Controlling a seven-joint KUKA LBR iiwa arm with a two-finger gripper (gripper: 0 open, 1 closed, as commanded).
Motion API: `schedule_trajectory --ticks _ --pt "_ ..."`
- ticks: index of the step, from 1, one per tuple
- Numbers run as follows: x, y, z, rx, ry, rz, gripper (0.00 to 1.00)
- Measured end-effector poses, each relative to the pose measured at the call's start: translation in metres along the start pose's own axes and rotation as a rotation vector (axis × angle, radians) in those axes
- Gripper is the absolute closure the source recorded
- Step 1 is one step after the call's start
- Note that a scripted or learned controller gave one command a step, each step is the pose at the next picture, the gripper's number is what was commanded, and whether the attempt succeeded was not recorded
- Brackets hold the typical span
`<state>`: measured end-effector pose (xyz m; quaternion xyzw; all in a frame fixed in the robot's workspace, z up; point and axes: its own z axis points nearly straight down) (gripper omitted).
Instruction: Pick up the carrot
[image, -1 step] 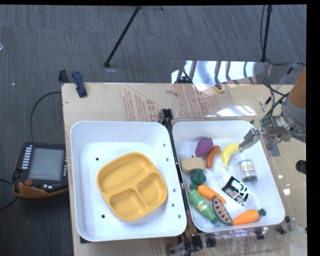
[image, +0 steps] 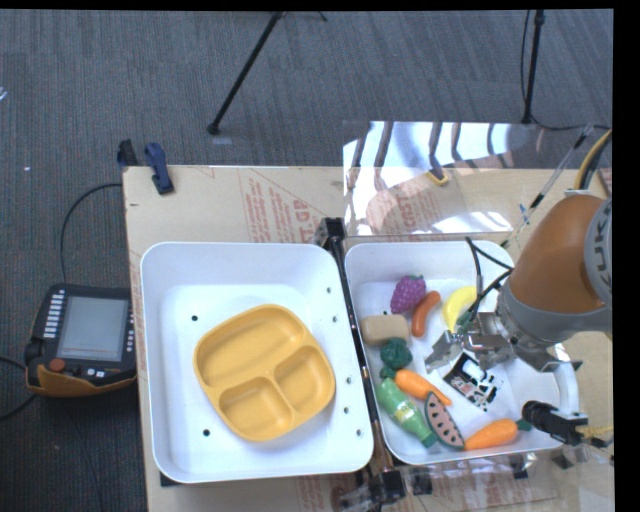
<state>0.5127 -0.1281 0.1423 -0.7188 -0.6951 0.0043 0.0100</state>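
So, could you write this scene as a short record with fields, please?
left bin: holds a yellow divided plate
right bin: toy foods
carrots: one mid-bin beside the broccoli; another near the front edge
other food: grapes, banana, watermelon slice, green bottle
pincer: above the right bin, close to the middle carrot

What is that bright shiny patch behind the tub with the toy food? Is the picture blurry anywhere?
In the camera view, the patch is glare on a reflective sheet behind the right bin; the same view stays fairly sharp on the yellow tray and carrot, while the gripper looks dark and cluttered.
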Motion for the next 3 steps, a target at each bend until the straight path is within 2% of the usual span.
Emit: schedule_trajectory --ticks 1,2,3 --pt "0.036 -0.031 0.051 -0.049 -0.024 0.079 0.0" --pt "0.038 -0.034 0.044 -0.026 -0.009 0.085 1.0" --pt "0.106 -0.041 -0.043 -0.015 -0.001 0.29 1.0"
